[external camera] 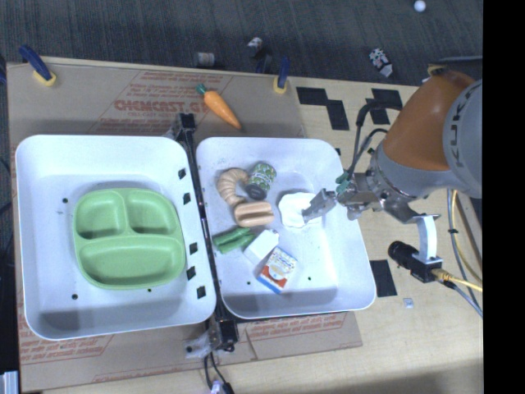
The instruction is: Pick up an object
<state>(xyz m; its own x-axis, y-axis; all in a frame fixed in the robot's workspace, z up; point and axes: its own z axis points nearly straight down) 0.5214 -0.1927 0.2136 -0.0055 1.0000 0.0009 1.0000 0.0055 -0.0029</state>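
So the gripper (pixel 314 209) is down in the right bin (pixel 349 290), right by a small white piece (pixel 293 208) near the bin's right side. Honestly can't tell how its pincer stands from this angle. Looks like the reach-in step to me, nothing lifted yet. Other picks sit left of it: a hot dog toy (pixel 253 213), a green pod (pixel 234 239), a little carton (pixel 277 270). The left bin (pixel 41 318) has a green divided plate (pixel 128 238). Next move probably needs a clean drop over that white piece, then a pinch

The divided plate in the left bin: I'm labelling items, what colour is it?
Light green, the divided plate shows clearly in the camera view.
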